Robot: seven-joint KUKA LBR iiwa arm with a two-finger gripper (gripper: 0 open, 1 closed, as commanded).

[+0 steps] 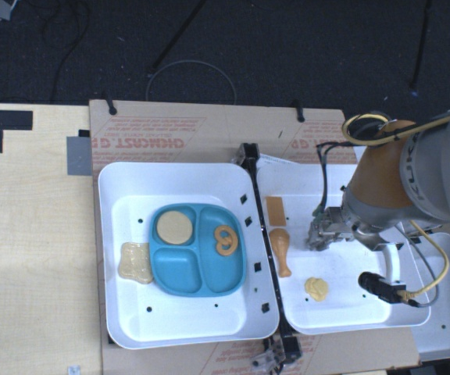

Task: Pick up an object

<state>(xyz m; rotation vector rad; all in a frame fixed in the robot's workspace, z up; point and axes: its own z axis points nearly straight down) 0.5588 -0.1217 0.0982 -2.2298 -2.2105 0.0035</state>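
The right bin (350,312) holds a brown drumstick-shaped piece (280,251) along its left wall. An orange-brown flat block (275,209) lies just above it, and a small yellow lump (316,288) sits nearer the front. My gripper (319,238) hangs low over the right bin's middle. It is just right of the drumstick piece and above the yellow lump, apart from both. Nothing shows between its tips. The grey wrist and orange band (381,174) cover the bin's right part.
The left bin (131,186) carries a blue divided tray (198,283) with a round tan biscuit (173,226) and a pretzel (225,241) in it. A pale yellow slab (135,262) lies at the tray's left. A black divider (260,233) separates the bins. Cables and a black fitting (383,287) trail at right.
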